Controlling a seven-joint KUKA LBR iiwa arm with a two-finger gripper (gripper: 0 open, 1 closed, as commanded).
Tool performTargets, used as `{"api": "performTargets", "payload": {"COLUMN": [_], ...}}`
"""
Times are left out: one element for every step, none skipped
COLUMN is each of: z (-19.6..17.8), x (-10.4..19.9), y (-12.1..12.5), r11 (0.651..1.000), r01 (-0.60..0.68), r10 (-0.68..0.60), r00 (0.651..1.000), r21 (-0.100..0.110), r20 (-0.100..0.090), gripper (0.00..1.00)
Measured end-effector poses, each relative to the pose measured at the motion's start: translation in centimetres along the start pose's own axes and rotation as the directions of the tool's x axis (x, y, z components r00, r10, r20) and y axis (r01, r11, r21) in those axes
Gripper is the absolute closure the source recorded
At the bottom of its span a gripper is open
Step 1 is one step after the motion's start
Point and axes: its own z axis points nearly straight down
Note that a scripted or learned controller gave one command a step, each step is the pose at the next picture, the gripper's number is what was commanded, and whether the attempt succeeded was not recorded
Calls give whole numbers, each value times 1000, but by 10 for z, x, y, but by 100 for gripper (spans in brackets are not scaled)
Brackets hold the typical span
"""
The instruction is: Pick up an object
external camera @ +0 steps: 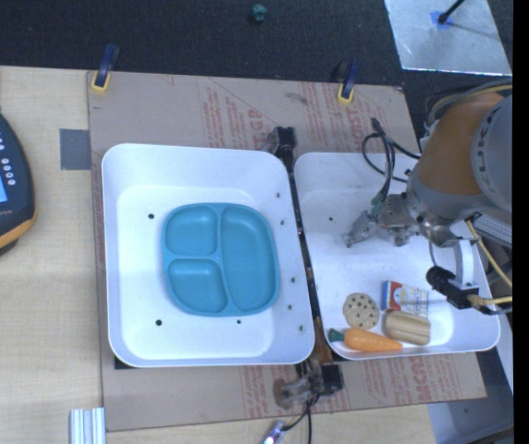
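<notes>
From my remote station I read the claw [368, 228] as poised over the upper middle of the right shallow white plastic bin [334, 178], its metal fingers splayed toward the left; they appear released, with nothing between them. The candidate objects lie well apart from it, clustered along the near wall of that bin: a round tan cookie with dark chips [361, 310], an orange carrot-shaped toy [372, 342], a tan cylindrical bread-roll toy [407, 327], and a small red-and-white printed carton [405, 297]. The left shallow white plastic bin [126, 248] holds a blue three-compartment plastic tray [220, 257]. Risk one: the claw sits above bare bin floor, so I judge that a descent from this position would close on nothing. Risk two: the four objects touch or nearly touch, so a finger could land on a neighbour, push the group apart, or trap two items at once. Risk three: the carrot toy lies against the near rim, and a finger could strike that wall before closing. Risk four: the cookie is flat and may slip beneath the fingertips, while the roll may rotate out of a closing grip. Risk five: loose black cables [382, 160] hang near the wrist and could snag during a reach across the desk [52, 285].
</notes>
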Motion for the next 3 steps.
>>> {"api": "performTargets", "payload": {"z": [-41, -3, -90], "x": [-29, -14, -47], "y": [75, -58, 22], "r11": [1000, 1000, 1000], "r01": [-1, 0, -2], "r10": [1, 0, 2], "r00": [1000, 1000, 1000], "r21": [-5, -1, -6], "r20": [0, 0, 1], "gripper": [0, 0, 0]}}
